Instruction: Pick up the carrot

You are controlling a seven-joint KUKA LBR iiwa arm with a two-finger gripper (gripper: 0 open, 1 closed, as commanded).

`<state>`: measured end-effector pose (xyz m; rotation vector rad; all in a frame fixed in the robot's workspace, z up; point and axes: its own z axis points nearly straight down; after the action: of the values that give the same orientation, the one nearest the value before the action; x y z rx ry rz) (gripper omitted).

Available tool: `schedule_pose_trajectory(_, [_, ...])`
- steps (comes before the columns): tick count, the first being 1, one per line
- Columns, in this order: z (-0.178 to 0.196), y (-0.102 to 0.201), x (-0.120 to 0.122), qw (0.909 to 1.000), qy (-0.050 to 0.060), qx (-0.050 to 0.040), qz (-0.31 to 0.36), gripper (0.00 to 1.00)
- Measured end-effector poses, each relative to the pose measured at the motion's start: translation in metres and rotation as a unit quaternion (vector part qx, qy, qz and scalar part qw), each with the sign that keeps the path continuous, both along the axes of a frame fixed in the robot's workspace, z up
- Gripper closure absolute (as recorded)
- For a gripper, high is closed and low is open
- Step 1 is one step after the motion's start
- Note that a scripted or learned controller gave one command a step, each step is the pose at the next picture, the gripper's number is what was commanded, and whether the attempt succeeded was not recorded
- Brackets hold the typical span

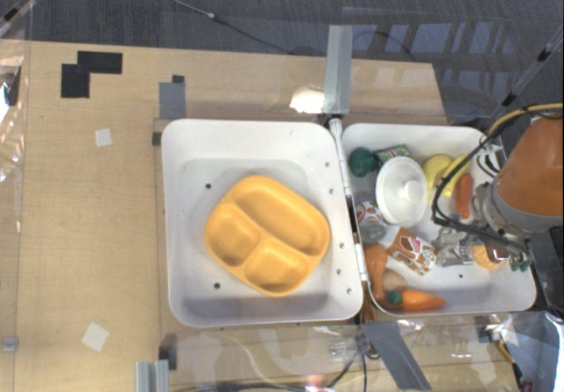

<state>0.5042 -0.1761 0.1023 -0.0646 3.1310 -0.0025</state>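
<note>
On my feed, L to R: the wooden bench (79,232) carries two shallow white bins side by side. The left bin (189,293) has a yellow divided plate (267,234) sitting roughly in its middle, tilted a bit in plan. The right bin (507,293) is cluttered — a green item (361,161) at the far-left corner, a white bowl (402,189) just right of it, something yellow (436,170) beyond the bowl. A printed packet (412,251) lies mid-bin. The carrot (416,299) lies along the near wall of the right bin, green top pointing left, orange body to the right; another orange piece (376,262) sits just left and farther back, approx. touching the packet. The arm's orange band (533,174) looms at the right edge. The claw (463,251) hangs below it, over the right part of the bin, well apart from the carrot. Can't tell how wide it's spread — nothing visibly between the tips.
</note>
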Motion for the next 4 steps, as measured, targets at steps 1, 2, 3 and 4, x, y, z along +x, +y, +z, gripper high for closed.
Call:
schedule_pose_trajectory(1, [0.082,0.051,0.008,0.9996,-0.004,-0.0003,0.027,1.0])
schedule_pose_trajectory(2, [-0.012,0.01,0.026,0.9737,-0.003,-0.0033,0.228,1.0])
schedule_pose_trajectory(3, [-0.012,0.01,0.026,0.9736,-0.004,-0.0036,0.228,0.0])
schedule_pose_trajectory(4, [0.001,0.01,0.029,0.9734,-0.007,-0.0054,0.229,1.0])
